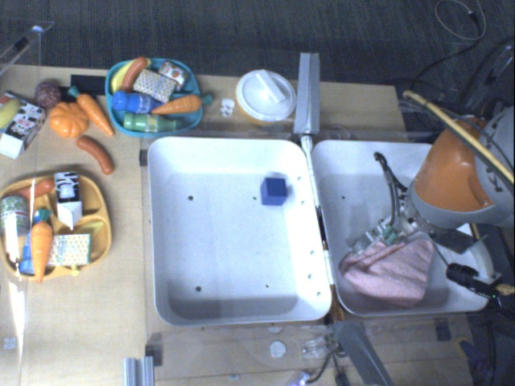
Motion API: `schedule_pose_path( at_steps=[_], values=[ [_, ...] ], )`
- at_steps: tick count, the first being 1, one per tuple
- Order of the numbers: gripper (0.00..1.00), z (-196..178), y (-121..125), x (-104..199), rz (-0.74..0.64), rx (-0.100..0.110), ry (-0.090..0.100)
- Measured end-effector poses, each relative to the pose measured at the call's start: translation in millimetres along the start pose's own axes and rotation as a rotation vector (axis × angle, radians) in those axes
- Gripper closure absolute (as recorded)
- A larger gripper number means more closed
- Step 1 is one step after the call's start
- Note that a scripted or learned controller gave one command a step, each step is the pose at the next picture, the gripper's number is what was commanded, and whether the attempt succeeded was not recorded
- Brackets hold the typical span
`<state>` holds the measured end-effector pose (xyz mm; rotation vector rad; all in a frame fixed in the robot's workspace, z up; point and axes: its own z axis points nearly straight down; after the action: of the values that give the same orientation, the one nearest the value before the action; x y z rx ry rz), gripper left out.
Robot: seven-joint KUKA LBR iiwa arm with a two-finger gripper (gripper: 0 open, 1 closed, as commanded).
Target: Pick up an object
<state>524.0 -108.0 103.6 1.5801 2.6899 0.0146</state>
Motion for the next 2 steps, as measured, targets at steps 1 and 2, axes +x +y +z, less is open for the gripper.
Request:
schedule_pose_path(
  at_steps=[1, 2],
  values=[
    [0.0, 12, -8, 11, 0.12, 0.005, 0.003],
    [1.0, 1, -5, 10, 0.118, -0.001, -0.001]
  ],
)
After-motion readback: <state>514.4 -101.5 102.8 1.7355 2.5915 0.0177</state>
